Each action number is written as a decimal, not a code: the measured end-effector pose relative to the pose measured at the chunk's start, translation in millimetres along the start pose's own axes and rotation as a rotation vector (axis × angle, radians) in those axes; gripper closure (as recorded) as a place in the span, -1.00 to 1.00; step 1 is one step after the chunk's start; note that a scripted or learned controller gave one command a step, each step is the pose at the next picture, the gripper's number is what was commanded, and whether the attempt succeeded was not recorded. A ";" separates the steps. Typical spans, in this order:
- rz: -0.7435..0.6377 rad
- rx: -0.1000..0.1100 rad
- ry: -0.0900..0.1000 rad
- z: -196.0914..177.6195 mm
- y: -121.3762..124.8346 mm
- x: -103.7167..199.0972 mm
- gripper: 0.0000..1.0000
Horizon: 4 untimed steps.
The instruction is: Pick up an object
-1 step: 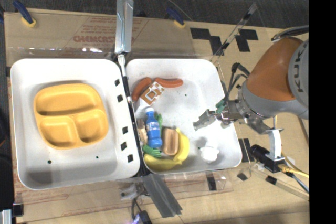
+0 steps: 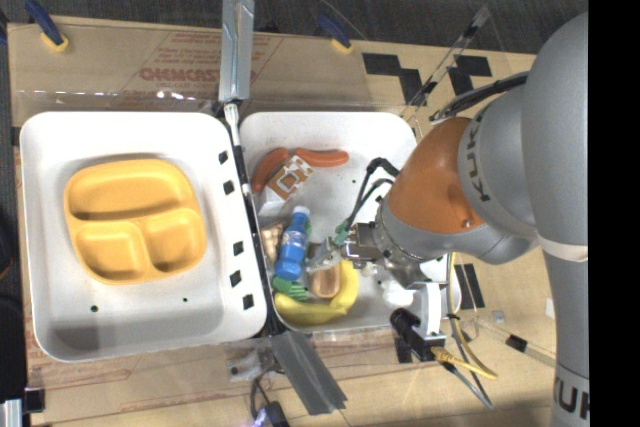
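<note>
Looming largest in the view, the grey arm [image 2: 560, 145] sweeps in from the right, its orange band [image 2: 430, 185] bent down over the right bin [image 2: 330, 127], and the wrist hides most of the gripper [image 2: 335, 260] — whether it is spread or closed on anything I cannot tell.

Just under that wrist, at the bin's near edge, lies a yellow banana [image 2: 320, 307], curved along the front wall. Resting against it is a blue bottle [image 2: 292, 245] with a pale cap end, and between the two a small brownish item [image 2: 325, 280] that I cannot identify. Any of these could be the object to lift. The banana looks like a light toy, smooth and rounded, so it would probably slip unless pinched across its narrow width near the middle. The bottle seems stiff and light as well; across its body would be the likeliest hold, though its neighbours crowd it closely.

Farther back in the same bin sit a reddish sausage [image 2: 320, 156] and a brown-and-white piece [image 2: 283, 175], well apart from the cluster and easier to reach around.

In the left bin [image 2: 50, 145] rests a yellow divided tray [image 2: 135, 218] — three compartments, lying flat, untouched by the arm.
</note>
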<state>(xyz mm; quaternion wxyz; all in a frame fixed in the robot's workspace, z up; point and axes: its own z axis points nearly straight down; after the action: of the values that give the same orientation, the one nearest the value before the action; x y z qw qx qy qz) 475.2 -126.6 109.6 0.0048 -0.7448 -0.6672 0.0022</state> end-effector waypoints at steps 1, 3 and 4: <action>-0.061 -0.019 -0.005 -114.0 31.6 -24.7 -1.00; -0.231 -0.008 -0.002 18.0 2.1 1.2 -1.00; -0.236 -0.007 -0.002 8.7 2.5 1.5 1.00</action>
<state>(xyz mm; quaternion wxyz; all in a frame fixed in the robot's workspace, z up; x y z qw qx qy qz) 477.8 -125.3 100.9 0.0018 -0.6613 -0.7502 -0.0001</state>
